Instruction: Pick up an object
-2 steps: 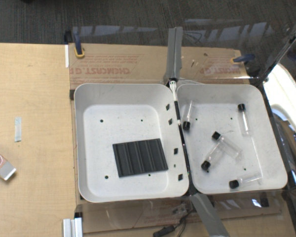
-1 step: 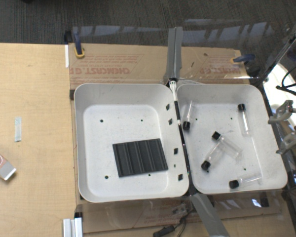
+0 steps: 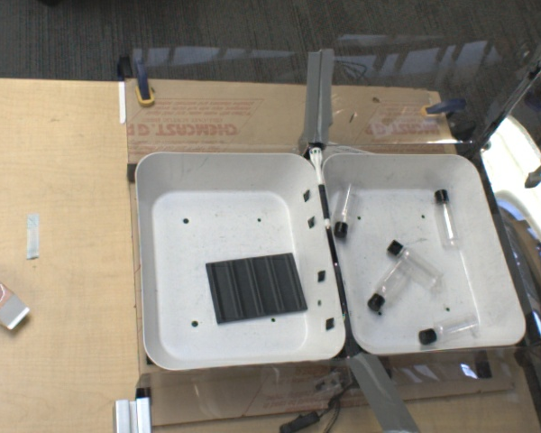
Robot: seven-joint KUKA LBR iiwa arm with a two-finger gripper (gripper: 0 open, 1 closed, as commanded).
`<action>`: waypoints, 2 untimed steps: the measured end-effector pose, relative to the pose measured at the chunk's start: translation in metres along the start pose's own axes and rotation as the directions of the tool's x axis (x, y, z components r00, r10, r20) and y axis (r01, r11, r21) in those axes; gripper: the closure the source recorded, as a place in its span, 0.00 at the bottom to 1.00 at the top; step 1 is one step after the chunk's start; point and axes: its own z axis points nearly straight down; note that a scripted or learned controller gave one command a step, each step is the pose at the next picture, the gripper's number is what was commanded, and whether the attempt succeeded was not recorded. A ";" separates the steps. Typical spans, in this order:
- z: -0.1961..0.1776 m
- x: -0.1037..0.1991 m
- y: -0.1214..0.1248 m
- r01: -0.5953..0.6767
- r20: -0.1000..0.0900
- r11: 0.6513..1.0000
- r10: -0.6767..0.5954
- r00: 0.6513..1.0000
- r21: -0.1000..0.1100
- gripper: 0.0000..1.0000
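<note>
The wooden surface (image 3: pixel 54 152) spreads widest, running off toward nine o'clock, with a flattened cardboard sheet (image 3: pixel 252 120) lying under the two bins at twelve o'clock. The left bin (image 3: pixel 162 188) sits just beside the right bin (image 3: pixel 469 188), their inner rims touching along a grey divider bar (image 3: pixel 320 88). In the left bin a black ribbed mat (image 3: pixel 255 287) lies flat, a little toward six o'clock of the bin's middle. The right bin holds clear tubes with black caps — one (image 3: pixel 343 213) near its nine o'clock wall, one (image 3: pixel 445 216) toward two o'clock, two (image 3: pixel 392 282) crossing near the middle, and one (image 3: pixel 446 332) at five o'clock by the rim. Out on the bare wood at nine o'clock lie a small pale strip (image 3: pixel 32 237) and, below it, a little red-and-white packet (image 3: pixel 0 301). The tool's grip I cannot tell from here.
</note>
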 end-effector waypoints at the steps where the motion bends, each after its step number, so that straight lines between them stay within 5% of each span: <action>1: 0.128 -0.006 -0.001 0.068 -0.002 0.998 -0.068 0.998 -0.002 0.00; 2: 0.293 0.001 0.015 0.132 0.010 0.991 -0.132 0.991 0.003 0.00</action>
